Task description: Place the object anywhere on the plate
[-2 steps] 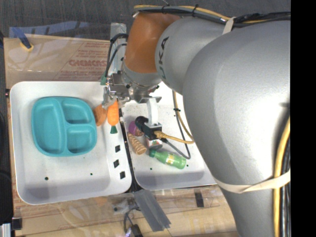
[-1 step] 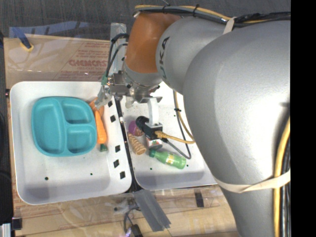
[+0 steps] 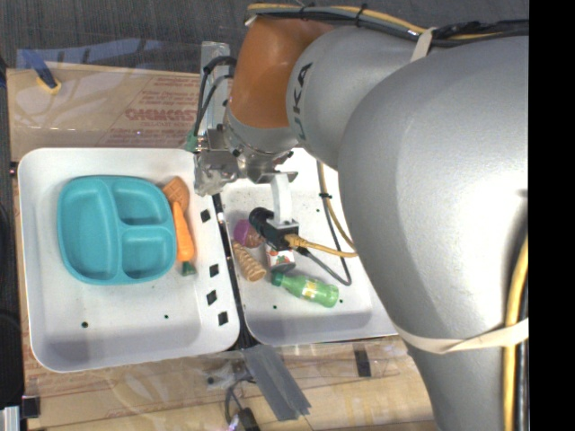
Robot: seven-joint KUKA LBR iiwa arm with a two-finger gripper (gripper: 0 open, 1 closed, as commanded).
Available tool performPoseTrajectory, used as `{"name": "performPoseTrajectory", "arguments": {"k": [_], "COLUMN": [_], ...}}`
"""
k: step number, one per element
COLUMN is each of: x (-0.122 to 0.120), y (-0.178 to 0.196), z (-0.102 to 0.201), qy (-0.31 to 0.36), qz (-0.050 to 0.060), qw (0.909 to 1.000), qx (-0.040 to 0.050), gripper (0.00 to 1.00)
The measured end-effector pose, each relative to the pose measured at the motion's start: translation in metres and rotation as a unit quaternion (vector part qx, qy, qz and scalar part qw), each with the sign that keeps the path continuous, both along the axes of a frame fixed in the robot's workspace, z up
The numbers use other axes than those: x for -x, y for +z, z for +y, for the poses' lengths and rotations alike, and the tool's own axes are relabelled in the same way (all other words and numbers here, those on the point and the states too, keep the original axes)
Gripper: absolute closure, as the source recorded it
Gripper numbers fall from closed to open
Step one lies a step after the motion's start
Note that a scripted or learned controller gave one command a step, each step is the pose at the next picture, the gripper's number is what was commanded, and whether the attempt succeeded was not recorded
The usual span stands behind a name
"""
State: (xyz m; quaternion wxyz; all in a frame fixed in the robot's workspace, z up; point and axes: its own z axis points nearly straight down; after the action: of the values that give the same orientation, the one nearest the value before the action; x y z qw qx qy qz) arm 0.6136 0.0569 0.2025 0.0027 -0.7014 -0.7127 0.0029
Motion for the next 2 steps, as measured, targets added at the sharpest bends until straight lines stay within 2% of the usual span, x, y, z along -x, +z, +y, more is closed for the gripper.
{"name": "performPoseTrajectory", "arguments": {"k": [1,2], "x": [-0.0144,-0.0154], "y": [-0.0249,-0.0237], "z": [0.0922,0.0895], "qy": [0.0,-0.002], "qz": [-0.001,-0.002], "qw": [1.0,1.0], "qx": [0.0001,0.0004], "gripper": [1.0,0.0]}}
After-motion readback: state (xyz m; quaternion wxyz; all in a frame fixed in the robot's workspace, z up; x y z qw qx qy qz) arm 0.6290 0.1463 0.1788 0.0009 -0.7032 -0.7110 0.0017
